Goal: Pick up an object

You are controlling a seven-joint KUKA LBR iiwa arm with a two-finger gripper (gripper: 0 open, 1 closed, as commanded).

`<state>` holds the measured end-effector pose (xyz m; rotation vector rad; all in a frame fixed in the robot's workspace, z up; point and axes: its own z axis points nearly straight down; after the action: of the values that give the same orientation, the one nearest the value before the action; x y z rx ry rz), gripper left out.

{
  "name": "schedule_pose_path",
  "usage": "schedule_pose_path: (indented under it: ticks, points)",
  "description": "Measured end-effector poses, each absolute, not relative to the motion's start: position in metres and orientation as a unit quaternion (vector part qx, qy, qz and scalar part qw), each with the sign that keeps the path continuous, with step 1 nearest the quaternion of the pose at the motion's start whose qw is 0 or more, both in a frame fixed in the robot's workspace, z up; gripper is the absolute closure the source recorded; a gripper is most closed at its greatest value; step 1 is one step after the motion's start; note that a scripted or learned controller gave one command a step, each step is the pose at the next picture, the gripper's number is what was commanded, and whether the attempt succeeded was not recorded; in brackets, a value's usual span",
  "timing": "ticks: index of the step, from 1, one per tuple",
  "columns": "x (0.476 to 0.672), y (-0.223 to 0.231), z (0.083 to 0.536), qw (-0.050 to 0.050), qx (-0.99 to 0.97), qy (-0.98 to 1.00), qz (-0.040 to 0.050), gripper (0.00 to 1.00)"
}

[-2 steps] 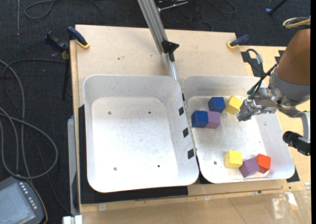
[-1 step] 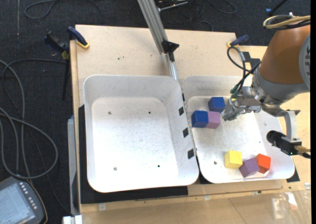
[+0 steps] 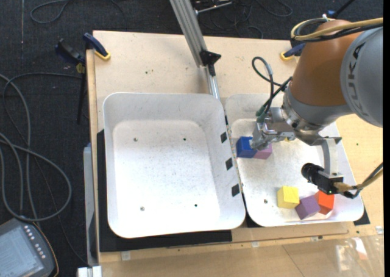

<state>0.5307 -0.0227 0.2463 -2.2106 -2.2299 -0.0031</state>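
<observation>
My gripper (image 3: 263,140) is low in the right bin (image 3: 268,179), near its upper left part. A blue block (image 3: 244,147) lies just to its left, and a pale purple block (image 3: 264,153) pokes out right beneath it. Whether the gripper touches either block is hidden by the wrist. Near the bin's front edge lie a yellow block (image 3: 288,197), a purple block (image 3: 307,207) and an orange block (image 3: 326,201).
The left bin (image 3: 111,106) sits beside the right one, sharing a raised rim. A black fitting with cables (image 3: 315,174) hangs off the arm above the front blocks. A slanted metal pole (image 3: 186,16) crosses the bench's back. Clamps grip the board's far corners.
</observation>
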Motion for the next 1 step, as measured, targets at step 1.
schedule_pose_path:
  ticks: [1]
  points:
    - [0.5106, 0.0235, 0.2428, 0.001, -0.704, -0.710, 0.0002, 1.00]
